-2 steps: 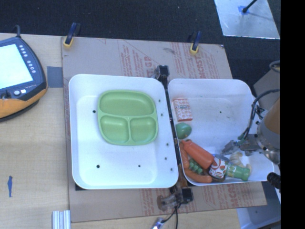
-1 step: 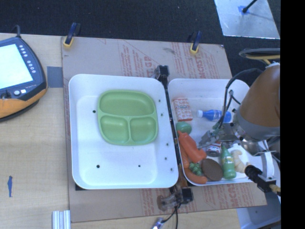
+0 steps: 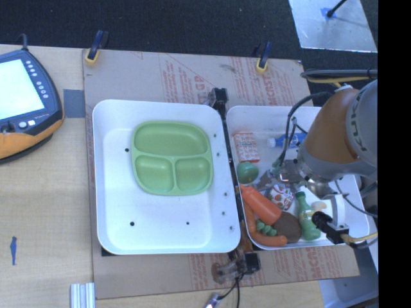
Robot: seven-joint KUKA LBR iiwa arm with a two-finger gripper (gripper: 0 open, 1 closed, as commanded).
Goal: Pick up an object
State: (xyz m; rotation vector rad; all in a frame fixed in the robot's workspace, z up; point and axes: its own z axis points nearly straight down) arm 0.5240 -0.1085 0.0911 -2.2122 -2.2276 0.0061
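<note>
Right bin [image 3: 257,115]: carrots [image 3: 259,201], perhaps bottle [image 3: 306,215]; left bin [image 3: 109,191]: green plate [image 3: 172,157].

A pale wooden bench [image 3: 45,197] fills the lower part of the scene, overlaid by a brown cardboard sheet printed with faded red lettering [image 3: 186,76]. Two spring clamps, one blue and yellow [image 3: 95,47] and one blue [image 3: 262,56], pin the sheet's far edge. At the left edge rests an orange-and-grey handheld control pendant with a lit white screen [image 3: 26,104] (partly cut off by the frame). Beyond the bench lies dark carpeted floor [image 3: 160,11], with a silvery rectangular panel [image 3: 331,15] at the upper right. Daylight falls evenly across the bench.
</note>
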